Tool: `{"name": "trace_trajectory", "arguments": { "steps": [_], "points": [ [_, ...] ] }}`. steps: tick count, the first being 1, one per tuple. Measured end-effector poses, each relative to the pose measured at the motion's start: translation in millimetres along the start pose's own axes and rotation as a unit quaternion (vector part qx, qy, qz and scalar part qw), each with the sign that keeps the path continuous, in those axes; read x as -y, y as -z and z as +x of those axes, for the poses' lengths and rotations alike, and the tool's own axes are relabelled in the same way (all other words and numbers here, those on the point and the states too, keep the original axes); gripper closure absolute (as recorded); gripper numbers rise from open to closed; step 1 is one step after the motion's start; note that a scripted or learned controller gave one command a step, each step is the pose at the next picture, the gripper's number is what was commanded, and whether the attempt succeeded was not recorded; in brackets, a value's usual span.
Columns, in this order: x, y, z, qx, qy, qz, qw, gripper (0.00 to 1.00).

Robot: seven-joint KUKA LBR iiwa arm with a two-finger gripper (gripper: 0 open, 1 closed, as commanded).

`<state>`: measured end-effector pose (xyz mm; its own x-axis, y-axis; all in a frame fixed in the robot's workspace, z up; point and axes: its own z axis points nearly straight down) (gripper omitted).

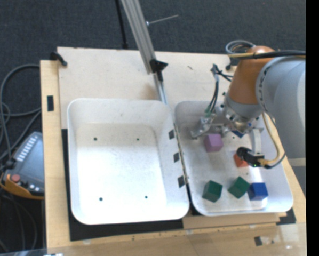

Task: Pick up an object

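The arm reaches in from the right over the right bin [191, 116]. Its gripper [212, 129] hangs above the bin's upper middle. A pink cube [213, 142] sits directly below the gripper, partly covered by it. Near the bin's front edge lie two green cubes [213, 190] [238, 187] and a blue cube [258, 191]. A small red-orange object [240, 160] lies at the right, half hidden behind the arm's cable.
The left bin [85, 116] lies beside the right one. A slanted metal post [141, 31] rises from the bench behind the bins. Cables and a pendant [26, 164] lie off the bench's left side.
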<state>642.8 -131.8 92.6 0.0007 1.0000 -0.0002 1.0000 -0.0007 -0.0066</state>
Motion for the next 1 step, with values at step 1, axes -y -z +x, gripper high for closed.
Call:
{"name": "trace_trajectory", "arguments": {
  "steps": [1],
  "points": [
    [40.2,4.2,21.1,0.0,0.0,-0.002,1.0,0.0]
  ]
}}
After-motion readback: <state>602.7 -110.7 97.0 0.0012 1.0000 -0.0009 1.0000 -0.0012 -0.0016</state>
